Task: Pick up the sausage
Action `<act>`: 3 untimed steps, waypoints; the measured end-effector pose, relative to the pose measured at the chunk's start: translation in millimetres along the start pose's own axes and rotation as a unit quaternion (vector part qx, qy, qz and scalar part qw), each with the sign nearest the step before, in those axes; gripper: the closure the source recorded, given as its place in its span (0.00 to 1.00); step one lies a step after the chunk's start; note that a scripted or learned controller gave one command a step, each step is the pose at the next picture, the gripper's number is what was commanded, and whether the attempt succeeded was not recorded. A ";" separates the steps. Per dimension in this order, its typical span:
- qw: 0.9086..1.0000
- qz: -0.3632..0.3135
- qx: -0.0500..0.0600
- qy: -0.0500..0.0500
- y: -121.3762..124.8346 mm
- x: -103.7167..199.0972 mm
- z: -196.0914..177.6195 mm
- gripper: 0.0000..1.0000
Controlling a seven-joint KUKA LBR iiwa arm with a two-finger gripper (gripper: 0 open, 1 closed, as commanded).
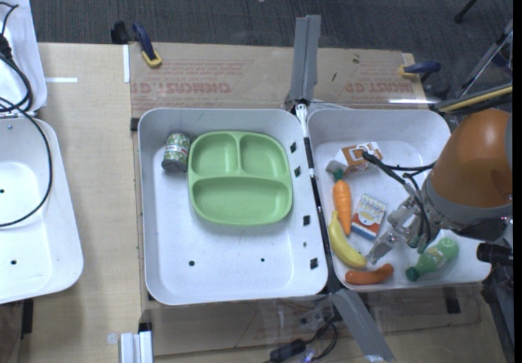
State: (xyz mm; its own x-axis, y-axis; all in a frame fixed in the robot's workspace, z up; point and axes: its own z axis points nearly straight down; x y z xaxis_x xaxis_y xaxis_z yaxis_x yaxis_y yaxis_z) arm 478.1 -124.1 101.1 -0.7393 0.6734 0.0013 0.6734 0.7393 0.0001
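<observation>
the sausage (369, 275) lies loose by the front edge of the right bin (408, 131), beside the banana (344, 244). the jaws (382, 248) hover just above it, narrowly parted and holding nothing, so the pick is not yet made. no packet's print is legible; the cardboard behind carries mirrored lettering i cannot read.

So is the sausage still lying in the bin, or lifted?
Lying in the right bin: the sausage rests by the front wall, with the claw just above it.
</observation>
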 end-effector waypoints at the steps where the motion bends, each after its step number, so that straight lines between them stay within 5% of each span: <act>1: 1.000 -0.003 0.001 0.000 -8.5 -6.8 10.6 0.00; 3: 1.000 -0.018 0.001 0.000 -2.2 -1.0 10.8 0.00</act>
